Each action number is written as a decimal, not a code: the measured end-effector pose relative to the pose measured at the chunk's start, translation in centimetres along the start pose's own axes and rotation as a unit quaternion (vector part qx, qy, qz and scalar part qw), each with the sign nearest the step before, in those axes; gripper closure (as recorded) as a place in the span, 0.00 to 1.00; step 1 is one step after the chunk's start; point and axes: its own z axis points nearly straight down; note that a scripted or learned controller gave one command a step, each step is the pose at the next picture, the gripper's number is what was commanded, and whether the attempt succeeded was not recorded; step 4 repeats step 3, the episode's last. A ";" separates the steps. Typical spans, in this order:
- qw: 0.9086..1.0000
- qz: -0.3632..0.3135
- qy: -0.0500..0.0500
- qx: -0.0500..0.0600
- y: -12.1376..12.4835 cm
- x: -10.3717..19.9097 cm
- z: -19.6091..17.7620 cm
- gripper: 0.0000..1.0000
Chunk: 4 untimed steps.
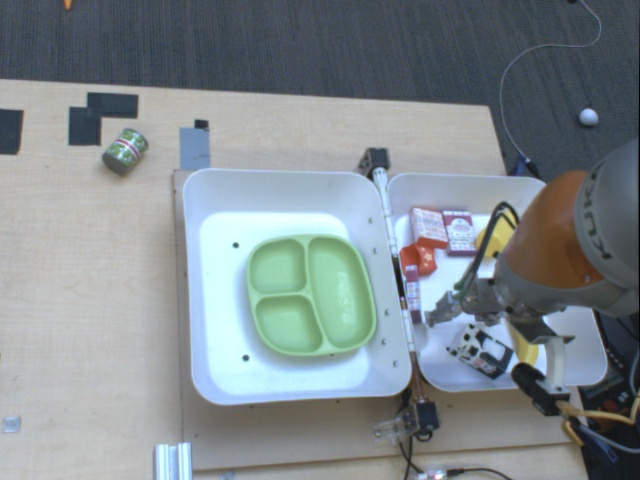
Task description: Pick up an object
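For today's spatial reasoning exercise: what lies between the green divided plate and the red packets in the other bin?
In the camera view, between the green divided plate and the red packets lie bare white bin floor and the two bins' adjoining rims.

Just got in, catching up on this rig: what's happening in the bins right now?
The KUKA arm is reaching in from the right over the right bin, its wrist low above the bin floor. The gripper sits just over a small black-and-white object; nothing is visibly held. Red-and-white packets lie at the bin's far end. The left bin holds a green divided plate, untouched. A small can lies on the bench outside.
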 end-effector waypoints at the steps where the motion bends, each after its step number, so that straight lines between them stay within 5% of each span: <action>1: 1.000 -0.001 0.000 -0.002 0.2 0.1 -1.0 1.00; 2: 1.000 -0.001 0.000 -0.002 0.2 0.1 -1.0 0.00; 4: 1.000 0.001 0.000 0.003 -0.2 0.1 1.1 0.00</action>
